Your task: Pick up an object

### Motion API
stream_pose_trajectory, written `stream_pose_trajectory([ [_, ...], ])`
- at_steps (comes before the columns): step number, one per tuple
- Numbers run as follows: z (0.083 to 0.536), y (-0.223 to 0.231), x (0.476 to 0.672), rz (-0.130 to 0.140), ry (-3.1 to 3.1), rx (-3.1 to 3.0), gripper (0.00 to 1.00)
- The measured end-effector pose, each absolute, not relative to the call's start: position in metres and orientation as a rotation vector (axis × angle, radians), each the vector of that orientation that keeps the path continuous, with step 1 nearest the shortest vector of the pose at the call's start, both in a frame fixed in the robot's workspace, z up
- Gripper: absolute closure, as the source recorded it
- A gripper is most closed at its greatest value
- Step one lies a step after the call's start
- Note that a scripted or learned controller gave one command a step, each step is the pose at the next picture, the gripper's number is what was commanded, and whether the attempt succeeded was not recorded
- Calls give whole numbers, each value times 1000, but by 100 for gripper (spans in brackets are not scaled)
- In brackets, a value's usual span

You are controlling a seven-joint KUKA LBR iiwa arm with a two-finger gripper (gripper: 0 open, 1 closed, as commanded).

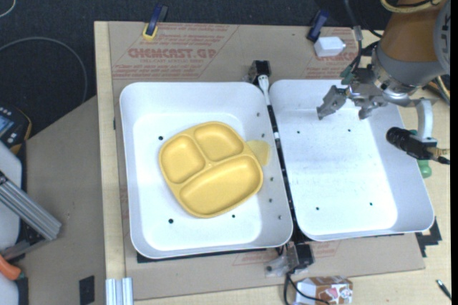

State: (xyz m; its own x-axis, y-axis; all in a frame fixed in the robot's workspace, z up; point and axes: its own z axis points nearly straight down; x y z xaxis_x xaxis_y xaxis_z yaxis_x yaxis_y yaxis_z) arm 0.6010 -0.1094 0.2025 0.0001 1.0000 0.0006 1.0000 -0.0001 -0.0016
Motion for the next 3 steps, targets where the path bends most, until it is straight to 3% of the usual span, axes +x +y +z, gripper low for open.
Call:
stream_pose_trajectory([
  [3, 409, 17, 478, -8, -2230, -2218, 0],
])
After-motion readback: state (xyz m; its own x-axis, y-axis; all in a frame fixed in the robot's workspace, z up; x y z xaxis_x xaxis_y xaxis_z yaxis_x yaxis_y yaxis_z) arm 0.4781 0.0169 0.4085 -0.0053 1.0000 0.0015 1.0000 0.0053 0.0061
